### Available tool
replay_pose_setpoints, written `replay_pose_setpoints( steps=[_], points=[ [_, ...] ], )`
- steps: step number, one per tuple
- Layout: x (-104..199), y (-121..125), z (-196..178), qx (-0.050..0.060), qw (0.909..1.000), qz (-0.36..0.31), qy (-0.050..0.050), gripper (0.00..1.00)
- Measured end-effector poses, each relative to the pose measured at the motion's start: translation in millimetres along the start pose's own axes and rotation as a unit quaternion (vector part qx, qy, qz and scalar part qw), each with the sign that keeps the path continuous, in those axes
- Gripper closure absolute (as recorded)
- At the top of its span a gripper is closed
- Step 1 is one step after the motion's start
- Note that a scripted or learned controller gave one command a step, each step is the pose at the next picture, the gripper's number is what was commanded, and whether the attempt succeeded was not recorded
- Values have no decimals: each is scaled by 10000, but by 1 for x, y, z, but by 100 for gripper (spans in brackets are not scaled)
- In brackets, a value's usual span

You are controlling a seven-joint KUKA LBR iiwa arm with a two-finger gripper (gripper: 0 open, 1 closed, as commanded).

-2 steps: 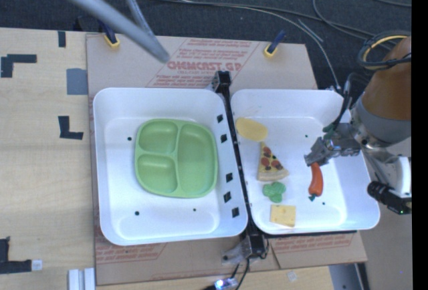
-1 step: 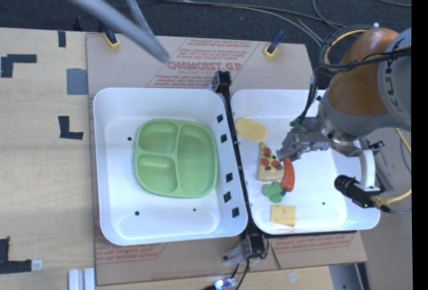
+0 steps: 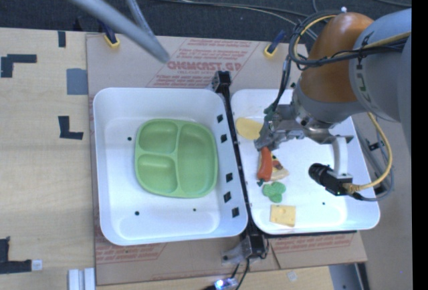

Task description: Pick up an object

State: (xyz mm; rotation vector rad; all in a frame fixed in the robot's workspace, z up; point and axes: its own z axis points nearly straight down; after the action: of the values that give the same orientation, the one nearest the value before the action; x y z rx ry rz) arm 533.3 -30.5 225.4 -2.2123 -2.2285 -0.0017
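Note:
The right bin (image 3: 354,212) holds several small toy foods. A pale yellow round piece (image 3: 247,127) lies near its left wall. A red-orange sausage-like piece (image 3: 265,165) lies just below it, with a small wedge-shaped piece (image 3: 279,172) against its right side. Further toward the front are a green lumpy piece (image 3: 273,192) and a yellow cheese block (image 3: 282,215). My gripper (image 3: 266,141) reaches down from the right and sits right over the upper end of the red-orange piece. Nothing appears lifted off the bin floor.
The left bin (image 3: 107,148) holds a green divided plate (image 3: 177,156). A black divider (image 3: 231,148) runs between the two bins. The arm's grey and orange wrist (image 3: 334,75) covers the back of the right bin, and a black cable fitting (image 3: 329,178) hangs over its right part.

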Motion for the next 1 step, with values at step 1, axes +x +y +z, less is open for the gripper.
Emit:
replay_pose_setpoints(
  steps=[1],
  points=[
    [49, 9, -7, 5, 10000, 3, -1, 100]
  ],
)
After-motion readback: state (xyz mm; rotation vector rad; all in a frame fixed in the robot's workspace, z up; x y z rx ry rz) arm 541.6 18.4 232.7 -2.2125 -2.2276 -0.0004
